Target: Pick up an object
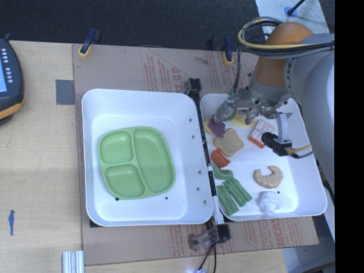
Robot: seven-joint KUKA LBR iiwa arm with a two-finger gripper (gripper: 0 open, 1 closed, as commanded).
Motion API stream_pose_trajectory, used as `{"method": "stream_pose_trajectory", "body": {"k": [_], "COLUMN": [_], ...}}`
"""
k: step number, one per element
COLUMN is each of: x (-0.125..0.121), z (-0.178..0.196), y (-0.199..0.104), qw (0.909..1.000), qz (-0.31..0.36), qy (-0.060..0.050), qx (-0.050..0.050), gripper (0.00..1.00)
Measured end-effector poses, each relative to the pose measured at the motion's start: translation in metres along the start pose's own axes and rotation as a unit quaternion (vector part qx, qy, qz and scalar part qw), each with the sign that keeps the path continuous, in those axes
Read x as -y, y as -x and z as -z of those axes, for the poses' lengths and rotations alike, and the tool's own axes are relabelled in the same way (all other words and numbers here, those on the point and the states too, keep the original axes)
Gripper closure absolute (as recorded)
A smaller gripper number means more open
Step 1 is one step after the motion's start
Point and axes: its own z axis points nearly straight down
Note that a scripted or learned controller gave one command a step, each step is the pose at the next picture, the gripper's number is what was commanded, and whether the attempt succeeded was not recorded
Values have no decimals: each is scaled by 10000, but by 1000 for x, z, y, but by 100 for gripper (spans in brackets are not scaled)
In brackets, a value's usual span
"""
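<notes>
My gripper (245, 109) hangs low over the far end of the right bin (301, 169), under the orange wrist band. Just below it lie a small yellow piece (251, 119) and a red-and-white box (261, 132). To its left sit a purple piece (218, 123) and a slice of toast (229, 143). Nearer the front are a red-orange piece (220, 157), green beans (234, 190), a croissant (268, 177) and a white crumpled lump (269, 202). I see nothing lifted off the bin floor.
The left bin (96, 209) holds a green divided plate (136, 162). A black hinge strip (206, 152) runs between the bins. A handheld pendant (8, 78) lies at the bench's far left. Clamps (86, 42) hold the cardboard at the back edge.
</notes>
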Motion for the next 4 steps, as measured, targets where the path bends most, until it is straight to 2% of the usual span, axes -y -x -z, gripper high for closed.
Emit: {"method": "stream_pose_trajectory", "body": {"k": [2, 3, 4], "x": [-2, 63, 58], "z": [-7, -8, 5], "y": [9, 2, 2], "qw": [10000, 10000, 10000], "qz": [-31, -39, -22], "qy": [39, 33, 69], "qx": [-2, 4, 5], "gripper": [0, 0, 100]}}
